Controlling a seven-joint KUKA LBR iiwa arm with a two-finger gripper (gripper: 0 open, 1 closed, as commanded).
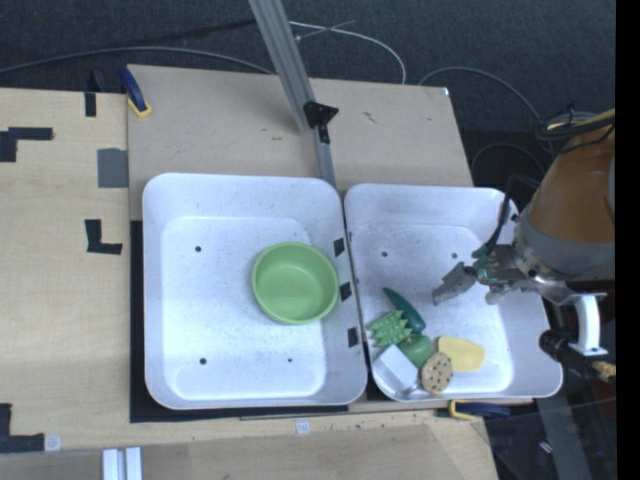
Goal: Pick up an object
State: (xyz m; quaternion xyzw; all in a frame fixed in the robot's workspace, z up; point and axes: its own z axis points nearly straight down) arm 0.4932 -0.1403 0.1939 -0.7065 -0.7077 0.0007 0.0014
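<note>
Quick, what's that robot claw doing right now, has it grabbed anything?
Gripper: over the right white bin, nothing seen between its fingers; open or shut cannot be told.

No readable writing

No text, label, brand, number or sign can be read on any surface; any markings are too small or blurred to tell.

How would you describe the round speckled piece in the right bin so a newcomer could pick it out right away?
Start at the right bin and go to its near edge, where a small cluster of items sits. The round speckled piece lies at the front of that cluster, just below the yellow piece. It alone is tan, disc-shaped and dotted with dark spots.
</note>
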